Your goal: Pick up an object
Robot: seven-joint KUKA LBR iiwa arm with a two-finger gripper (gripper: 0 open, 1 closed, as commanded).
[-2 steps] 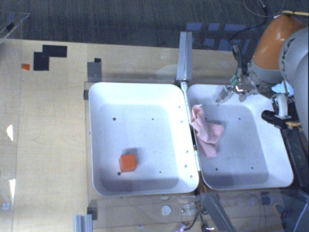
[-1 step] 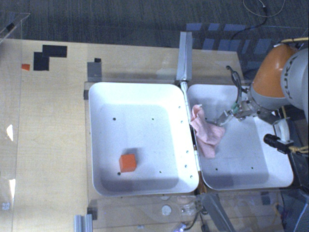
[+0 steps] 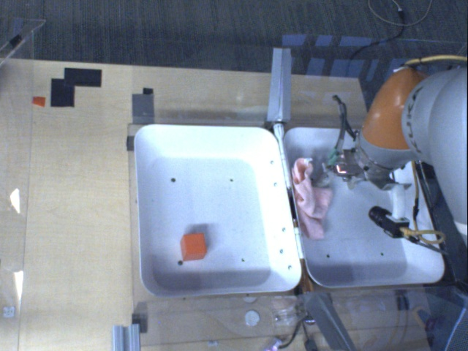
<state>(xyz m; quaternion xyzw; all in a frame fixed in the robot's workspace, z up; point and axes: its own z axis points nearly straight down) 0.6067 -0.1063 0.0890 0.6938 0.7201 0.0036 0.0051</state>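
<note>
Bins: orange block (image 3: 194, 246) in the left bin (image 3: 219, 152), pink cloth (image 3: 311, 207) in the right bin (image 3: 365, 262). Cloth's top meets the gripper (image 3: 325, 170); jaw state unclear

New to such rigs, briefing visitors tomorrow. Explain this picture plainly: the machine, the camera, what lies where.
One fixed camera looks down at a slant on a bench. The grey robot arm with an orange band reaches in from the right; its pincer is the grasping part. The left shallow white bin holds a small orange cube. The right shallow white bin holds a crumpled pink cloth, and the pincer sits at the cloth's upper part. Whether it grips the cloth cannot be told.
</note>
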